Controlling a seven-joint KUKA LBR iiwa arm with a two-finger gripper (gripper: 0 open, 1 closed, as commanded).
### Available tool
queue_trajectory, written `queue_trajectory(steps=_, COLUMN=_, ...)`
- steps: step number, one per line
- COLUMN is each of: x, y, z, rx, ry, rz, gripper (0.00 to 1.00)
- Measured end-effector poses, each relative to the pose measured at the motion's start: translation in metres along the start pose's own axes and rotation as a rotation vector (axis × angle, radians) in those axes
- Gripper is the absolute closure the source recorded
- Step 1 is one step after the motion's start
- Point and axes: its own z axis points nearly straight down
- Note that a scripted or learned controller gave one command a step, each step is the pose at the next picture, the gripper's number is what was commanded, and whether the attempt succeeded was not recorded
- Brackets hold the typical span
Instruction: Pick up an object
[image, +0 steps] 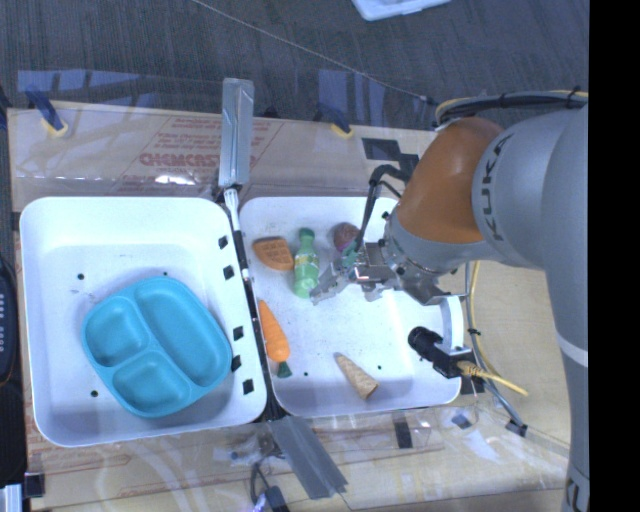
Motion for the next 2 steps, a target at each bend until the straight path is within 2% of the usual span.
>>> queue_trajectory(steps=1, x=0.007, y=0.057, z=0.098, rx=0.005, ry=-0.001, rz=0.001, gripper=0.0)
queue_trajectory(steps=2, x=0.006, y=0.059, z=0.086, rx=0.002, ry=-0.001, rz=-0.003, gripper=1.0)
